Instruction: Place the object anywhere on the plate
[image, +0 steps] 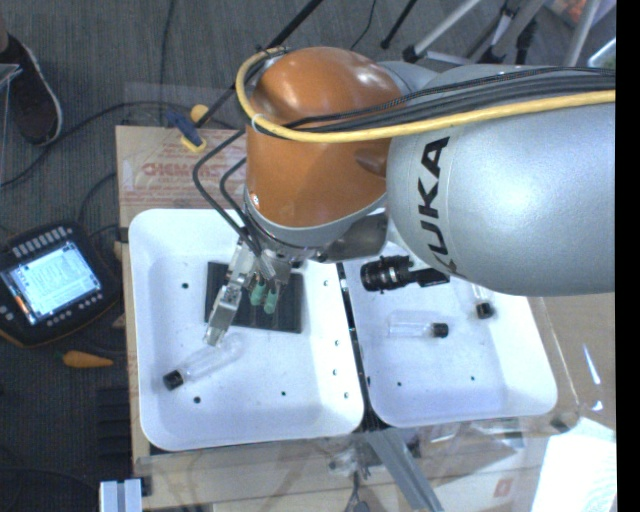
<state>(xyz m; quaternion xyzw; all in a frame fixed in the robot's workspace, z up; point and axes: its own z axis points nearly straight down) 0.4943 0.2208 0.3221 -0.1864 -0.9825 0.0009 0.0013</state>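
Gripper (222, 322) hangs low over the left bin (150, 300), one grey finger reaching down; whether the fingers stand apart or together I cannot tell. Just below its tip lies the clear vial (200, 362) with a black cap, flat on the bin floor, seemingly not yet held. The black plate (290, 310) sits just behind and to the gripper's right, so the carry looks short. The right bin (520, 385) holds a second vial (415, 326). Beyond the bench, a teach pendant (50, 280) rests on dark carpet.
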